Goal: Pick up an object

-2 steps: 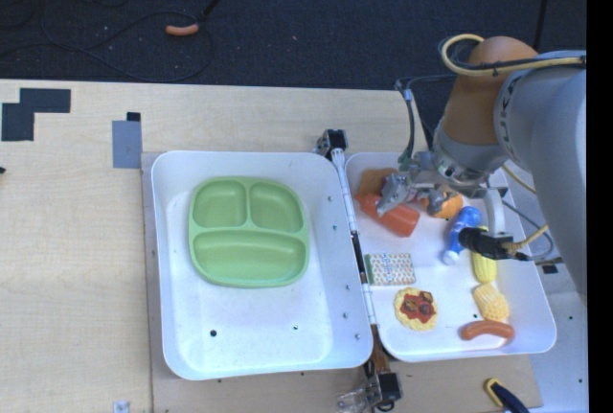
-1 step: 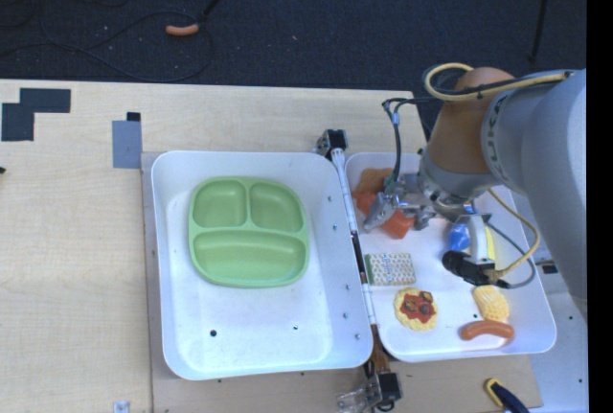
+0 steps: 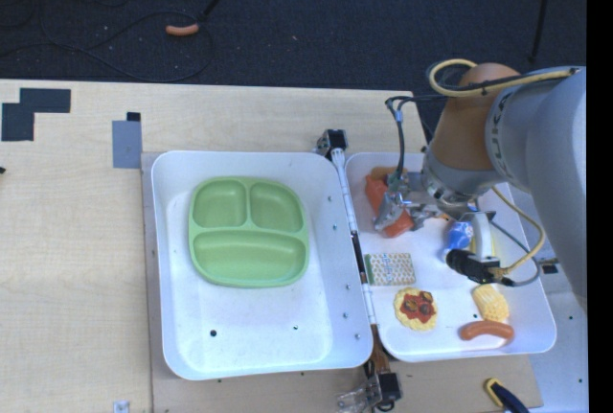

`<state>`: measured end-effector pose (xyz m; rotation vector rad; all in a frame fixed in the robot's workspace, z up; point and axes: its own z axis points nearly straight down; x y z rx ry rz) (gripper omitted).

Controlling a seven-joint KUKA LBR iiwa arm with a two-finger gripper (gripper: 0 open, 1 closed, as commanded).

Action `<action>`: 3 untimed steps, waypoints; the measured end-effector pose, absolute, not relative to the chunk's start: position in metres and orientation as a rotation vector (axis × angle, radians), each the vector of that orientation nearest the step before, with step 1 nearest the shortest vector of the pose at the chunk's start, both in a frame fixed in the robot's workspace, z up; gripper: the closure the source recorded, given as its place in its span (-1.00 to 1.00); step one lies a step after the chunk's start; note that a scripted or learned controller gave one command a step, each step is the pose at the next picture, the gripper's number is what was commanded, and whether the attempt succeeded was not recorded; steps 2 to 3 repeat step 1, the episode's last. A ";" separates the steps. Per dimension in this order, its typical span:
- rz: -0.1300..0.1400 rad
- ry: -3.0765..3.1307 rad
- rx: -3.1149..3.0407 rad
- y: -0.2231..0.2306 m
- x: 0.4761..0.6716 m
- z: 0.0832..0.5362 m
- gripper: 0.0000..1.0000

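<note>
Gripper point(image 3: 395, 207) low in the right bin point(image 3: 536, 330), at its upper left corner, just beside the divider between the two bins. Arm point(image 3: 522, 128) comes in from the right and bends down over the bin's upper half. Whether the gripper is released or clenched cannot be told from this slant; metal parts and orange shapes overlap there.

Task's thing, by best judgement: the orange object point(image 3: 381, 191) directly at the gripper. It lies touching or immediately under the tool, with a second orange patch showing lower, near the gripper's bottom edge; whether that is one piece or two is unclear. Long axis seems to run roughly up-down in the view, along the divider, but too much is hidden to be sure. No lateral travel looks needed; the coming move appears to turn on closing and lifting straight up, with the bin wall close on the left as the likely snag.

Other candidates sit well apart, toward the bin's lower edge: patterned square point(image 3: 390, 268), pizza toy point(image 3: 416, 308), corn piece point(image 3: 490, 303), sausage point(image 3: 486, 332). Blue item point(image 3: 460, 235) near the wrist.

Left bin point(image 3: 192, 344) holds a green divided plate point(image 3: 248, 232).
</note>
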<state>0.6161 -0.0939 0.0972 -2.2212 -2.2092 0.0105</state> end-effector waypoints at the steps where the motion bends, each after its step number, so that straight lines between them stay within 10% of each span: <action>1: 0.004 -2.220 -2.217 -0.016 0.575 0.187 1.00; 3: 0.004 -2.220 -2.217 -0.016 0.575 0.187 1.00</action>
